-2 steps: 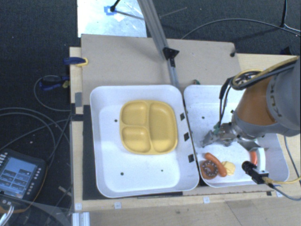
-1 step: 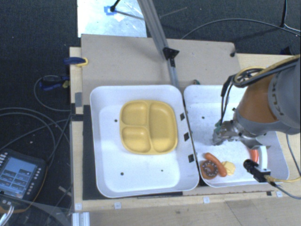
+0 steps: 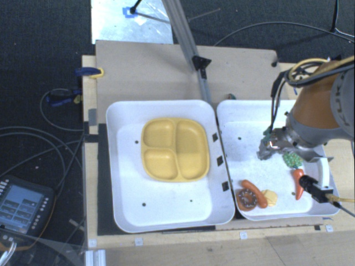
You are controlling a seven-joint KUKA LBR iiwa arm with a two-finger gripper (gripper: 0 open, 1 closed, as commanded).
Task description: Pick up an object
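From the overhead camera we see the grey arm [image 3: 324,101], orange band above its wrist, reach in from the right and hang its gripper [image 3: 269,147] low over the right-hand bin [image 3: 238,121]. Whether the claw is released or clenched we cannot tell, and nothing shows in its grasp.

The objects it could take lie along that bin's near and right side: a green piece [image 3: 290,159] just beside the wrist, an orange carrot-like piece [image 3: 299,183] nearer the front, and at the front wall a sausage [image 3: 253,192] lying across a brown ring [image 3: 246,199], with a pale yellow lump [image 3: 270,197] touching them. We judge the gripper is stationed above the bin's bare floor, short of any of these, so a pick is not yet made.

The left-hand bin [image 3: 125,165] holds a yellow divided plate [image 3: 175,149], well apart from the arm.

Both bins rest on a tan bench [image 3: 144,65]. Around it we see dark carpet [image 3: 39,37], loose cables [image 3: 52,121], a blue clamp [image 3: 89,71] at the bench's left edge, a slanted metal pole [image 3: 183,29] and a handheld controller [image 3: 22,201] at lower left.
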